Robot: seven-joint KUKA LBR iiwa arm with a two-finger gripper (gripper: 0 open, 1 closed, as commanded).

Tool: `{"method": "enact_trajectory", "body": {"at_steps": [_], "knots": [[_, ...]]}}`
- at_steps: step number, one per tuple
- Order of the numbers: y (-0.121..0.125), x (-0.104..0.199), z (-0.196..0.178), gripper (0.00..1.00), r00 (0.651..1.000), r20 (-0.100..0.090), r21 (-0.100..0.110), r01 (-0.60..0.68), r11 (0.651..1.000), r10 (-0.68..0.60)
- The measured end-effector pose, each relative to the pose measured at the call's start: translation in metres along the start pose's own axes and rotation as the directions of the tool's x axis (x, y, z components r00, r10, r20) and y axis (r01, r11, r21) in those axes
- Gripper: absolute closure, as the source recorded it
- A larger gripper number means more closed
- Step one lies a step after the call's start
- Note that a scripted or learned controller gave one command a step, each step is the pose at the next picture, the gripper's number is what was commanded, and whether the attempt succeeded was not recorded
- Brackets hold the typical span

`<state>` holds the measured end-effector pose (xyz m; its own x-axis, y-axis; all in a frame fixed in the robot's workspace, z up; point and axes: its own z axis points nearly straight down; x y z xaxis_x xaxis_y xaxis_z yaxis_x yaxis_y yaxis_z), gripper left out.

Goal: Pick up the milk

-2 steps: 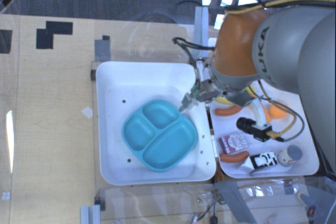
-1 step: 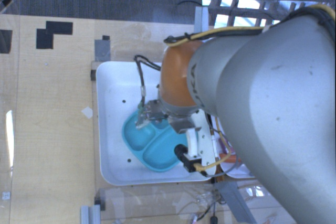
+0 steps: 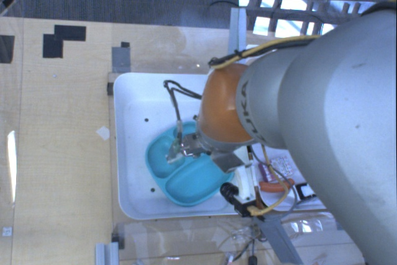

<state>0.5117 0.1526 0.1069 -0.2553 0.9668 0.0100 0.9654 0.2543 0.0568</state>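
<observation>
Tape marks (image 3: 62, 39), black, are lying at the upper left corner of the bench (image 3: 56, 152), well apart from the work area and probably serving as position markers. A grey bracket (image 3: 121, 58) is standing at the upper left corner of the white bin (image 3: 133, 108), apparently pinning the bin so that it is not sliding under contact.

Inside that bin, two shallow blue dishes are lying toward its lower edge. The left dish (image 3: 158, 155) and the right dish (image 3: 195, 186) are touching, one seemingly overlapping the other.

The gripper (image 3: 181, 149) is hanging low over the place where the dishes meet, either touching them or just above; which one cannot be told. Whether it is open or closed cannot be told either, and nothing is visibly being held.

The arm (image 3: 322, 108), with its orange band (image 3: 223, 105), is reaching in from the right and covering the bench beyond the bin's right edge. Under it, a white printed surface (image 3: 282, 164) and an orange-red item (image 3: 276, 184) are peeking out.

The milk's position cannot be told. The printed surface may be packaging, but this is a judgement only. If so, the gripper is working at the wrong spot and needs to shift right.
</observation>
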Motion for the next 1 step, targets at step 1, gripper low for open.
{"method": "enact_trajectory", "body": {"at_steps": [1], "knots": [[0.0365, 0.0197, 0.01, 0.0, 0.996, 0.004, 0.054, 0.089, 0.995, -0.09]]}}
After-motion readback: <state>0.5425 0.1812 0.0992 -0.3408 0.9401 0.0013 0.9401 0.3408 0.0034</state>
